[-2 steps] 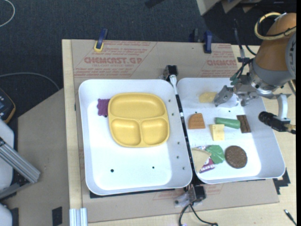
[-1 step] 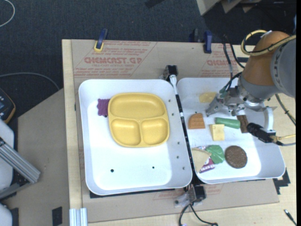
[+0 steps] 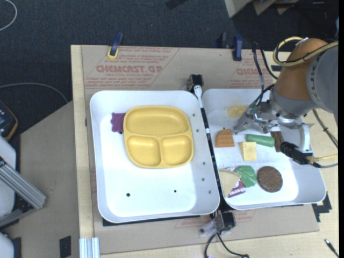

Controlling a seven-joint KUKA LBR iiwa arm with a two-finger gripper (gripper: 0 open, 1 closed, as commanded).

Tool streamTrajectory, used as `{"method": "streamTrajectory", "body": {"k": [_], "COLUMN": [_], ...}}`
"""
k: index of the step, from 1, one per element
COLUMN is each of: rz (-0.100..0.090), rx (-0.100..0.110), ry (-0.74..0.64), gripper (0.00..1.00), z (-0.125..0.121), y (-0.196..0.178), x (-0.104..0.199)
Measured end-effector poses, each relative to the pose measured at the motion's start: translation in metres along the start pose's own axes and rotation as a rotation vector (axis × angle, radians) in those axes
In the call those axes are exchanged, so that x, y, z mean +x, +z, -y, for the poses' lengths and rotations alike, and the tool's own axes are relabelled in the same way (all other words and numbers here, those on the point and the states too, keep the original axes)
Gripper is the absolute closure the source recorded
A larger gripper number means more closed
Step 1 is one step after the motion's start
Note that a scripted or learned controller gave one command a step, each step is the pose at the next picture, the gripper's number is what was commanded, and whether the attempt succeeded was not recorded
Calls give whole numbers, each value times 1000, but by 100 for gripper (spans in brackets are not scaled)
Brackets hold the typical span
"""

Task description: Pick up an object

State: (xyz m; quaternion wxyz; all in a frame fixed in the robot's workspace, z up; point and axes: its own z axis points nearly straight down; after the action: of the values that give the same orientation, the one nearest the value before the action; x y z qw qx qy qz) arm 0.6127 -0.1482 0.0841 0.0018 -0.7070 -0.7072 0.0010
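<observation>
My gripper (image 3: pixel 257 129) is low in the right bin (image 3: pixel 306 192), near its back middle, and stands open. One dark finger (image 3: pixel 239 124) points left toward an orange-brown block (image 3: pixel 224 138). A green cylinder (image 3: pixel 259 140) lies just in front of the gripper, with a yellow cube (image 3: pixel 249 150) beside it. Nothing shows between the fingers. A round brown cookie (image 3: pixel 270 178) and a green, white and purple item (image 3: pixel 240 178) rest nearer the front. A pale yellow piece (image 3: pixel 236 110) sits at the back.
The left bin (image 3: pixel 107 198) holds a yellow divided plate (image 3: pixel 158 135) with a small purple item (image 3: pixel 116 121) at its left edge. Cables run from the wrist along the right bin's right side (image 3: pixel 301 156). A divider rim (image 3: pixel 207 144) separates the bins.
</observation>
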Motion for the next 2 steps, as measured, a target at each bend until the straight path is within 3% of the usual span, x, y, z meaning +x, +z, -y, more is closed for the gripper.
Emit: {"method": "streamTrajectory", "body": {"k": [1, 2], "rz": [1, 3], "rx": [-4, -11], "ry": [0, -1], "gripper": [100, 100], "z": [-1, -1], "y": [-12, -69], "x": [0, 10]}}
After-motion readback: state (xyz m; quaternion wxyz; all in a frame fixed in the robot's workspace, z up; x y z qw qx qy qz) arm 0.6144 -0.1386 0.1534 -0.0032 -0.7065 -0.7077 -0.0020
